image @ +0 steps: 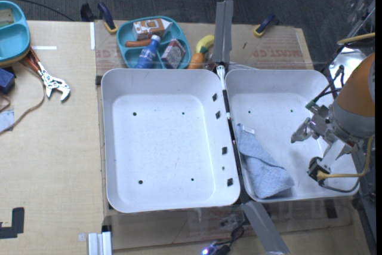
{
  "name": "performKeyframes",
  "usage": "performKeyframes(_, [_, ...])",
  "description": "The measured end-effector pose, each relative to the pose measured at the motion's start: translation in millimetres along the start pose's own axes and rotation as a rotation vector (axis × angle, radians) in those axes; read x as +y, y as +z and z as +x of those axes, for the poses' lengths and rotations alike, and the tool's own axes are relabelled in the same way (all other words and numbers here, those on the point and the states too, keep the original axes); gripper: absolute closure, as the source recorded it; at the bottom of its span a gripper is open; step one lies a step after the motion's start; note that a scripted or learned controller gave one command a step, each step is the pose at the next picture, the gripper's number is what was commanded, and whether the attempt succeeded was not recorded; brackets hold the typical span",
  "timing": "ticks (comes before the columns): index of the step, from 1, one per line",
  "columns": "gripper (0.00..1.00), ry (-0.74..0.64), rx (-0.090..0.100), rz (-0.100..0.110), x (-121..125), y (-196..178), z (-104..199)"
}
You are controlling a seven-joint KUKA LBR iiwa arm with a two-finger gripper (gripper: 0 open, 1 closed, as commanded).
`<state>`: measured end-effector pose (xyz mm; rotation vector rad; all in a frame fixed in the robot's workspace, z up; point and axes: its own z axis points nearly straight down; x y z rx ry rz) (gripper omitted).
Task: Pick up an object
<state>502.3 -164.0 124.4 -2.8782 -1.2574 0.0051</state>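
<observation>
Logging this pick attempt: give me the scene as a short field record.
right bin: holds a blue-grey cloth, crumpled by its left wall
left bin: white, holes in its floor
gripper: over the right bin's right side, apart from the cloth
behind the bins: teal tray with small items, banana
bench left: wrench

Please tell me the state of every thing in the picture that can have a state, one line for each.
Blue cloth: crumpled, lying in the right bin against its left wall.
Left bin: lying flat beside the right bin.
End effector: above the right bin, right of the cloth, apart from it.
Teal tray: behind the bins, holding small items.
Wrench: lying on the bench.
</observation>
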Motion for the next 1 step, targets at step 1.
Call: performKeyframes(1, [0.0, 0.017, 0.0, -0.001, 22.8, -66.3, -48.0])
